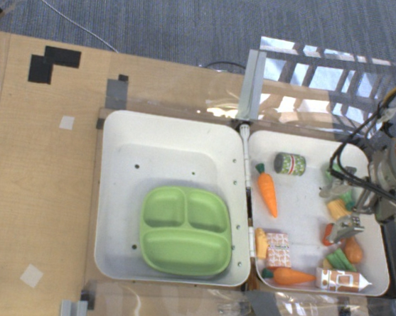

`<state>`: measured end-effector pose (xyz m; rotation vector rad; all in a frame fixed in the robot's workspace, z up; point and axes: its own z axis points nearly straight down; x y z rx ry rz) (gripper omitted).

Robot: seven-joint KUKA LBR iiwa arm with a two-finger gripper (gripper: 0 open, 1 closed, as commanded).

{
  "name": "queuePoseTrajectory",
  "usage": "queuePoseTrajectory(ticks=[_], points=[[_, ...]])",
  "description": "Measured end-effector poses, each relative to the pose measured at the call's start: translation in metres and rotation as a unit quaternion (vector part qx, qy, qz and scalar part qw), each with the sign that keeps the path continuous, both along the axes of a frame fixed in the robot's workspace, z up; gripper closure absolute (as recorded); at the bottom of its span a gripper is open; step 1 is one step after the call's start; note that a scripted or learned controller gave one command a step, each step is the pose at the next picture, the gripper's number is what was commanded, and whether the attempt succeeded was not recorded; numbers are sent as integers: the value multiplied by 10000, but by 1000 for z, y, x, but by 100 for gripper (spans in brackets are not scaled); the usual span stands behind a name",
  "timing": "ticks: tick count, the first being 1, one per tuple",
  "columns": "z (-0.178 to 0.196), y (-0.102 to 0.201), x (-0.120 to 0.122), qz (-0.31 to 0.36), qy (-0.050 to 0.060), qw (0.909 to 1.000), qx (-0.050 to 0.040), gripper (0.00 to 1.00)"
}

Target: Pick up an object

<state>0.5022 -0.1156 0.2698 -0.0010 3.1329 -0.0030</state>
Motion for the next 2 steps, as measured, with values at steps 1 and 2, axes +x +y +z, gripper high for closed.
queuePoseTrajectory(ticks=[1, 2], points=[[-158, 22, 77, -574, 71, 9983, 28, 0], [-180, -44, 57, -893, -33, 9960, 1, 0]])
